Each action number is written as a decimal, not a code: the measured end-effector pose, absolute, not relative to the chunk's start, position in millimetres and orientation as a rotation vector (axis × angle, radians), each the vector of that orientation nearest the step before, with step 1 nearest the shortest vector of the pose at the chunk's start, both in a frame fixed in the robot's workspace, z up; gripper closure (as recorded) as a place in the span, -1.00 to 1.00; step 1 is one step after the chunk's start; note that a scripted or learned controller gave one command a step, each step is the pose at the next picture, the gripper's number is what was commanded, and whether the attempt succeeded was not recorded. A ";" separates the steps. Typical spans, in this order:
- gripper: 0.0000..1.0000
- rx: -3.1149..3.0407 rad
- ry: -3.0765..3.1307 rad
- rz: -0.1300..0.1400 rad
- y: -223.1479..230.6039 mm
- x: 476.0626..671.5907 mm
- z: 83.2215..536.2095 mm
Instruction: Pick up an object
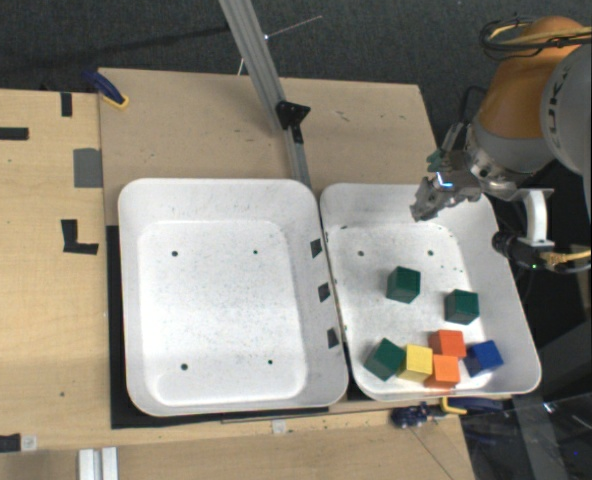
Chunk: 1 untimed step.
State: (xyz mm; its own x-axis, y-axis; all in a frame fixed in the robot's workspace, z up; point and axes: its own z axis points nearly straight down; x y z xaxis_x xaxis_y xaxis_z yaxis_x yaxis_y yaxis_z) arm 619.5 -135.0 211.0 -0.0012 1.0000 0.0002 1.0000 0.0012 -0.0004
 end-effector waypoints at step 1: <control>1.00 -2.214 -2.225 0.002 -78.7 595.0 208.0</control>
